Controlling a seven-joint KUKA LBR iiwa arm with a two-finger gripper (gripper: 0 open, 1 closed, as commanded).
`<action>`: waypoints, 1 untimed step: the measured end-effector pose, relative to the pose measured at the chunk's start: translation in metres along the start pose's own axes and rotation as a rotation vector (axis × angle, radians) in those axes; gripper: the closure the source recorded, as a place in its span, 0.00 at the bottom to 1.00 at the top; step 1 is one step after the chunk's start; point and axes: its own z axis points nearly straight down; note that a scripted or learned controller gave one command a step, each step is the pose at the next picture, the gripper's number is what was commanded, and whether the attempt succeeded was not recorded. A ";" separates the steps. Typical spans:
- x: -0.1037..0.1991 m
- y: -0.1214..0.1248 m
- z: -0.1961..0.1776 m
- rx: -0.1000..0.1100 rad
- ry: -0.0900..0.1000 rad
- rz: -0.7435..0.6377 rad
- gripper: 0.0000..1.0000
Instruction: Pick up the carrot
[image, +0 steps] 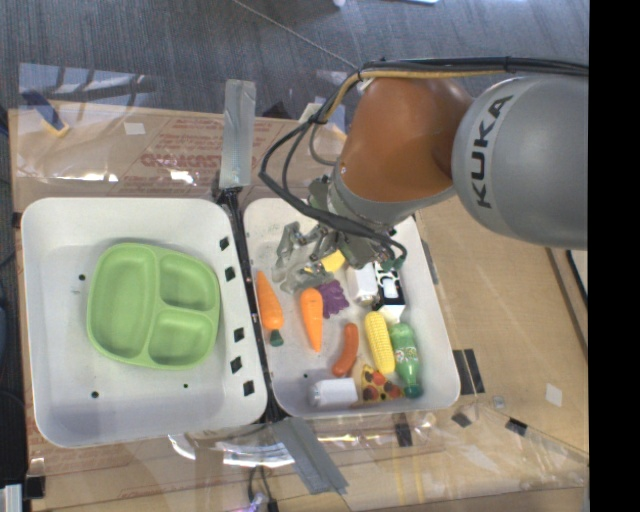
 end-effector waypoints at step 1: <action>0.077 -0.052 -0.098 0.009 -0.006 0.072 1.00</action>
